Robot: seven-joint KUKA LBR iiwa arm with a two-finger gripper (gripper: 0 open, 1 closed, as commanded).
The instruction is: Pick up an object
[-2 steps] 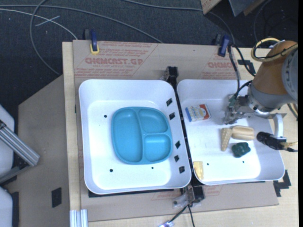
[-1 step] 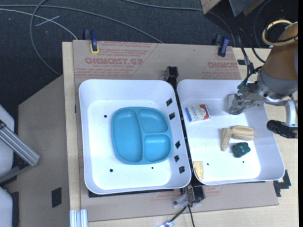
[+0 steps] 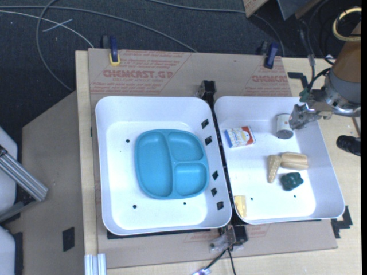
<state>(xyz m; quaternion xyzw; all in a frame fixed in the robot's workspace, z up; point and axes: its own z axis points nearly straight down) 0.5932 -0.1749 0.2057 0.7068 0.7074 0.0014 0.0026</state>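
The right bin [image 3: 321, 208] holds a small white packet with blue and red print [image 3: 238, 137], a tan wedge [image 3: 273, 168] beside a cream block [image 3: 294, 161], a dark green lump [image 3: 291, 180] and a yellow piece [image 3: 239, 205] at the front left corner. My gripper [image 3: 289, 124] hangs over the bin's back right part, behind the cream block and to the right of the packet. A grey cylindrical part [image 3: 284, 126] shows at its tip; I cannot tell whether it belongs to the gripper.
The left bin [image 3: 112, 205] bears a blue divided plate [image 3: 171, 163]. Black clips run along the divider between the bins [image 3: 215, 153]. Blue clamps [image 3: 114, 49] hold the cardboard at the back. Cables lie on the dark floor behind.
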